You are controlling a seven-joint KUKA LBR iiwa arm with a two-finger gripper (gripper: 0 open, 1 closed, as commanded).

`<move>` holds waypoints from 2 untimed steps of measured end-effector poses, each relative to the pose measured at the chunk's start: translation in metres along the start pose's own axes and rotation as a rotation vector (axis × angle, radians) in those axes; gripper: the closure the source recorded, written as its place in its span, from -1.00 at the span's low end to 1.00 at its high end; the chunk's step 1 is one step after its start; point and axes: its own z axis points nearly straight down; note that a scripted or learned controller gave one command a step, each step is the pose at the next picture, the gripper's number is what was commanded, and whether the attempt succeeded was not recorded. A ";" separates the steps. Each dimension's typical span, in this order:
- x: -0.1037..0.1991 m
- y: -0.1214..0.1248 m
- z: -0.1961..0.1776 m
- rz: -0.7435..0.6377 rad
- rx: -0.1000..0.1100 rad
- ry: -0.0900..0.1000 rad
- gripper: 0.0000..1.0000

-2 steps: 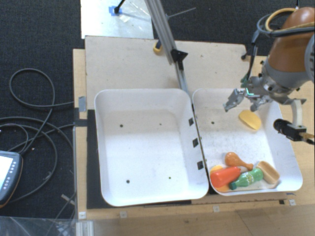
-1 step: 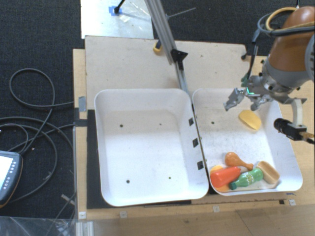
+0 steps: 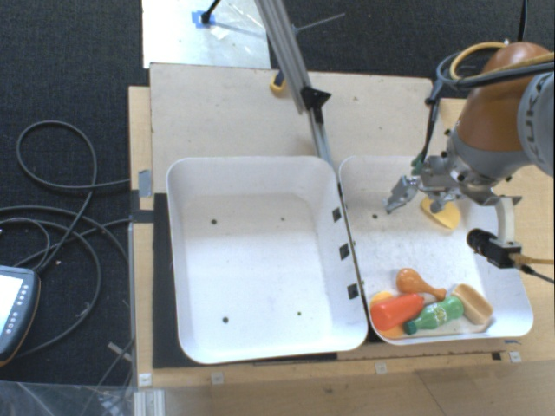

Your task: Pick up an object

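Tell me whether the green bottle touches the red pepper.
Touching: the camera view shows the green bottle lying against the red pepper, no gap between.

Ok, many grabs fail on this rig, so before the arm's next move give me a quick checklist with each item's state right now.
1. Gripper over the right bin: ok.
2. Object between the fingers: not ok, nothing seen there.
3. Gripper above a target: not ok; the toy pile, including the green bottle and red pepper, lies at the near edge.
4. Yellow piece reachable: cannot tell, the wrist partly hides it.
5. Finger opening: cannot tell.
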 end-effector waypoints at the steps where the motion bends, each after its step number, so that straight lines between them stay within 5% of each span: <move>1: -0.001 -0.001 0.063 0.000 0.002 0.000 -1.00; 2: 0.000 -0.002 0.112 0.000 0.001 0.000 -1.00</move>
